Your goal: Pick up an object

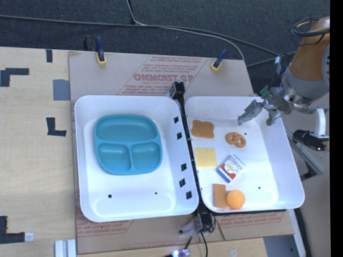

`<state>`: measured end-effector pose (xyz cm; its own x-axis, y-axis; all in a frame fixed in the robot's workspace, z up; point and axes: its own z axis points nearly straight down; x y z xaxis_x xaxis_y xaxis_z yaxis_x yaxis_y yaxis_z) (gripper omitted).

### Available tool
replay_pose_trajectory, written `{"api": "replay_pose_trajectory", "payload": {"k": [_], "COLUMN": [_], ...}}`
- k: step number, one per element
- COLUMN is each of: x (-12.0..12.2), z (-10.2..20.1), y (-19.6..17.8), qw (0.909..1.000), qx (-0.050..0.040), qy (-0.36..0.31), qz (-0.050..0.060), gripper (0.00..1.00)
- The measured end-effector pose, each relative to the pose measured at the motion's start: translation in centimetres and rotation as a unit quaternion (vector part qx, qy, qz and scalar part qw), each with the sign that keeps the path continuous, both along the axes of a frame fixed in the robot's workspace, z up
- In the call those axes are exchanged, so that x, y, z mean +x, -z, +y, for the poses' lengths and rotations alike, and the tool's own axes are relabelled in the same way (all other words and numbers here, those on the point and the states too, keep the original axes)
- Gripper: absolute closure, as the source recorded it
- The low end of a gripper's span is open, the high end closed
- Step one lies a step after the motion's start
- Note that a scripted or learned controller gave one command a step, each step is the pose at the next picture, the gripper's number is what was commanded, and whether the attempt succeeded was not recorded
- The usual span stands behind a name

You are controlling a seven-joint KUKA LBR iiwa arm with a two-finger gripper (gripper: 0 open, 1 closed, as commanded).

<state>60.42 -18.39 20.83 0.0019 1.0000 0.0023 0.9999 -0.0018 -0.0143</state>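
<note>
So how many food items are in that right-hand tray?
6: toast and pretzel at the far end, cheese slice and small packet mid-tray, cracker and orange nearest.

The tray [128, 143] lies in the left bin [86, 159]; pretzel [235, 139], toast [202, 129], cheese [205, 157], carton [231, 168] and orange [235, 199] in the right bin [278, 159].

Blue divided plate [128, 144] in left bin [86, 159], two clamps [100, 51]
</note>
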Motion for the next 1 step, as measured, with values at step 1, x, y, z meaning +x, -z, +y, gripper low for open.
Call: {"api": "replay_pose_trajectory", "payload": {"k": [1], "x": [0.30], "z": [0.03], "y": [-0.75], "qw": [1.0000], "qx": [-0.0013], "qy": [-0.002], "qz": [-0.006], "gripper": [0.00]}}
